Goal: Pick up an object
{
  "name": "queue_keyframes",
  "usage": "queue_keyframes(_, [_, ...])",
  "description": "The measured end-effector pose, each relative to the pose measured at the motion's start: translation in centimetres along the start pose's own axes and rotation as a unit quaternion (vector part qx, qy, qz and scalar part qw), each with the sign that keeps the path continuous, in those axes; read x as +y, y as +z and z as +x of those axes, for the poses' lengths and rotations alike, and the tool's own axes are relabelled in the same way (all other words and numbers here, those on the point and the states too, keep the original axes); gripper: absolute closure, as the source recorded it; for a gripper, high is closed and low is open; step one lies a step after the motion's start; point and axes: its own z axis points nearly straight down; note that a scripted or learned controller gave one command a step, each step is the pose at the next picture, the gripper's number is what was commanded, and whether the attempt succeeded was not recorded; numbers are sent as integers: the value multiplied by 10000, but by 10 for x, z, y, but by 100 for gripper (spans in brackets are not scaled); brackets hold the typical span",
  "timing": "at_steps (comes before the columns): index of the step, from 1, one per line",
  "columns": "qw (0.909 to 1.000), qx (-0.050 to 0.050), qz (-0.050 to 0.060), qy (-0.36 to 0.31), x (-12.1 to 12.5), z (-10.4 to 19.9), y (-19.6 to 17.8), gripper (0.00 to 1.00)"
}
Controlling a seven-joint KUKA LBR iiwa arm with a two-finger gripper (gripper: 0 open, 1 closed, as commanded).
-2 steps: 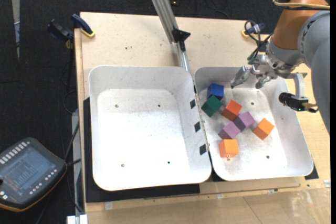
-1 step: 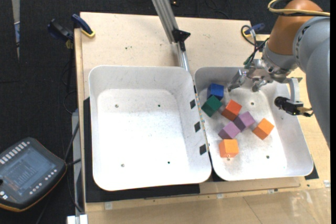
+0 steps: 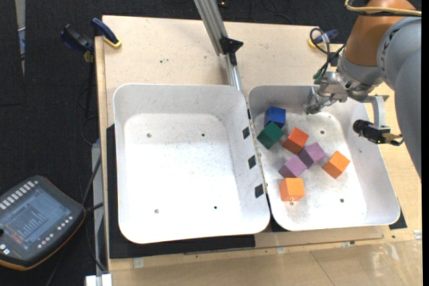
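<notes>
End effector nr right bin back edge, apart from blocks

The arm is cut off by the right edge beside the right bin; its hand is too small to read.

Cubes clustered in the right bin, left bin alongside, touching.

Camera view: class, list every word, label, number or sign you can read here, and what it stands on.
No text can be read.
Grey handheld pendant with a screen: display lines too small and blurred.
Small black tags on the white bins' shared rim: nothing legible.
</notes>
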Motion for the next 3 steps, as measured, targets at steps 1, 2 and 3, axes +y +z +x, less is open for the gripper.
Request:
queue_keyframes(1, [10000, -2, -26, 19, -1, -2, -65, 100])
queue_keyframes(2, [10000, -3, -31, 10, 0, -4, -130, 100])
queue_keyframes(3, [10000, 3, -14, 9, 2, -4, -161, 100])
